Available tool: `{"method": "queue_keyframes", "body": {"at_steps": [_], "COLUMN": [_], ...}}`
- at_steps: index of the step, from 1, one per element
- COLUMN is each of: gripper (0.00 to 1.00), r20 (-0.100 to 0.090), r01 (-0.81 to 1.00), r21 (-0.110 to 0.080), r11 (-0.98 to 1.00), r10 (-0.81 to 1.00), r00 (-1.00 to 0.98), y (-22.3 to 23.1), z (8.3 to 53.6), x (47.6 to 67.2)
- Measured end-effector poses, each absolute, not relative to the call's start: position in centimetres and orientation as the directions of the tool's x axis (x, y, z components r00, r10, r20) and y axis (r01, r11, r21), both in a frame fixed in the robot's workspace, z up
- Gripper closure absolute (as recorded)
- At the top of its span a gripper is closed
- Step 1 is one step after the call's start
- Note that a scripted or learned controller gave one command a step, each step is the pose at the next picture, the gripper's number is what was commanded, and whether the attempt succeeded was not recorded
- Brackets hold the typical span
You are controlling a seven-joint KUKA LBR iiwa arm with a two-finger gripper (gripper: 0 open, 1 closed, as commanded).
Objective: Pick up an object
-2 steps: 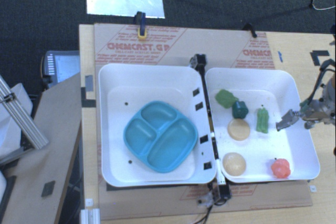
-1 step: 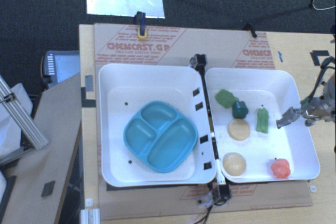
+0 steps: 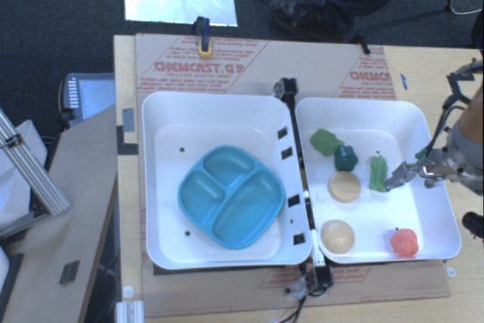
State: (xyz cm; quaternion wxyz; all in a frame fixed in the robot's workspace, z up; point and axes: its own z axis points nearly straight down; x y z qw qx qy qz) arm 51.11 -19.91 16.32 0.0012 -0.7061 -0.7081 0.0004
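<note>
The right bin (image 3: 431,134) holds several small items. A light green leafy piece (image 3: 325,141) lies at its back left, with a dark teal piece (image 3: 345,158) touching it. A green oblong piece (image 3: 377,172) lies near the middle. One beige round piece (image 3: 344,187) sits left of centre and a second beige round piece (image 3: 337,236) lies at the front left. A red piece (image 3: 404,242) rests at the front right. My gripper (image 3: 395,179) reaches in from the right and hangs just right of the green oblong piece, low over the bin floor. Nothing shows held in it.
The left bin (image 3: 162,163) carries a blue divided plate (image 3: 231,195). A black hinge strip (image 3: 295,163) runs between the two bins. Cables and the arm's wrist (image 3: 454,163) hang over the right bin's right wall.
</note>
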Motion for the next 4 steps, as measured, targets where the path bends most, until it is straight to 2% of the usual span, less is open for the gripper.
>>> {"method": "queue_keyframes", "body": {"at_steps": [2, 3, 4], "gripper": [0.00, 1.00, 1.00], "r20": [0.000, -0.002, -0.003], "r01": [1.000, 1.000, 1.000], "r21": [0.000, 0.005, 0.007], "r11": [0.001, 0.002, 0.000], "r10": [1.000, 1.000, 1.000], "r00": [-0.001, -0.002, 0.000], "y": [-19.6, -19.6, -20.5], "z": [8.3, 9.6, 15.2], "x": [50.9, 51.1, 50.6]}}
